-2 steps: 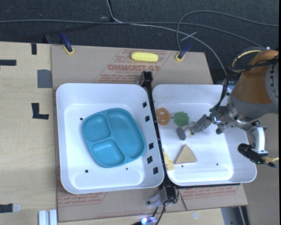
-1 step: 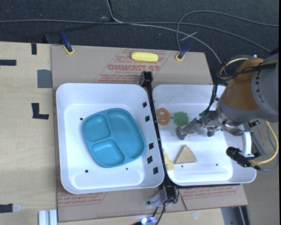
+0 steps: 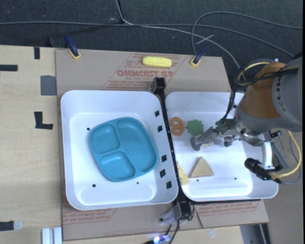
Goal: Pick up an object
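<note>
- Broccoli [image 3: 195, 126] sits in the right bin [image 3: 244, 189], just beside a pretzel [image 3: 177, 125]; a wedge [image 3: 201, 168] lies nearer the front.
- Gripper [image 3: 198, 143] hangs low just under the broccoli, likely lining up a grab; finger state: cannot tell.
- Left bin [image 3: 73, 187] holds a blue tray [image 3: 123, 147].

The grey arm [image 3: 282, 98] with its orange band [image 3: 259, 93] reaches in from the right of the scene, its wrist bent low and pointing left. The claw [image 3: 197, 143] extends leftward at the arm's tip, slightly toward the near side, dark and slim.
</note>
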Tool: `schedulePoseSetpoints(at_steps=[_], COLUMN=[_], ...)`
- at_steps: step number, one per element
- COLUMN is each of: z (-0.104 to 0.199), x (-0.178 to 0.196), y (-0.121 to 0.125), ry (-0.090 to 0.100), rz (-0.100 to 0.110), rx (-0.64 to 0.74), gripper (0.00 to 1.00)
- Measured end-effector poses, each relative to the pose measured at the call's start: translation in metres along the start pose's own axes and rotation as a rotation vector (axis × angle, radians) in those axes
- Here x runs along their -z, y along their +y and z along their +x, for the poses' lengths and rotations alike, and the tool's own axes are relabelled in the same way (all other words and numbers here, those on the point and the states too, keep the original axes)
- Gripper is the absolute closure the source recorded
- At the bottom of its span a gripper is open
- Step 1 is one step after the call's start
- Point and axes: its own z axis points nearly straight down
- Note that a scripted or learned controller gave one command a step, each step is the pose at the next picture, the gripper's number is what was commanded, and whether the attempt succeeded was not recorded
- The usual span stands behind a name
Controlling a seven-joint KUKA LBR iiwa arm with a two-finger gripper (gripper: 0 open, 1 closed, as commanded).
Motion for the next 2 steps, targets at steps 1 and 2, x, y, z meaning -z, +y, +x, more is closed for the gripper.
schedulePoseSetpoints(at_steps=[1,2], z=[0.001,-0.004], x=[0.011,0.073], y=[0.001,0.006], ry=[0.002,-0.006], rz=[0.002,0.01], rx=[0.003,-0.002], gripper=[1.0,1.0])
